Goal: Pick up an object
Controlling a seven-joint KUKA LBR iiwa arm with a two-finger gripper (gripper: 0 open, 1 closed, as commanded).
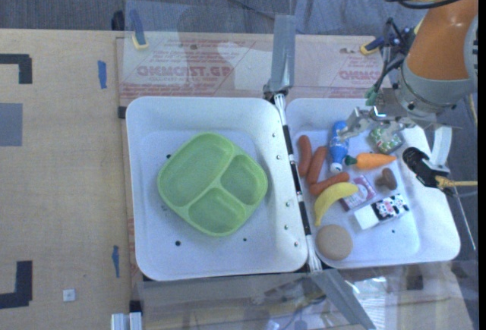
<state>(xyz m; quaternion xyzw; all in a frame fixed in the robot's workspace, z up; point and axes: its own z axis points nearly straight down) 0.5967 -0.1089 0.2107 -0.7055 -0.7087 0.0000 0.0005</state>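
My gripper (376,122) hangs over the back of the right bin (434,239), just above a small greenish netted item (386,141). Left of it lies a blue bottle (338,140), and an orange carrot (373,161) sits just in front. Nothing can be seen held. Further forward in the same bin lie a yellow banana (332,198), a pink packet (357,192), a brown lump (386,180), a cow-patterned carton (383,211) and a round bread roll (334,241). Reddish sausages (305,154) lie along the bin's left side.
The left bin (144,117) holds a green divided plate (213,183) near its middle. A raised rim (292,192) separates the two bins. The arm's orange band (444,36) looms over the right bin's back right corner.
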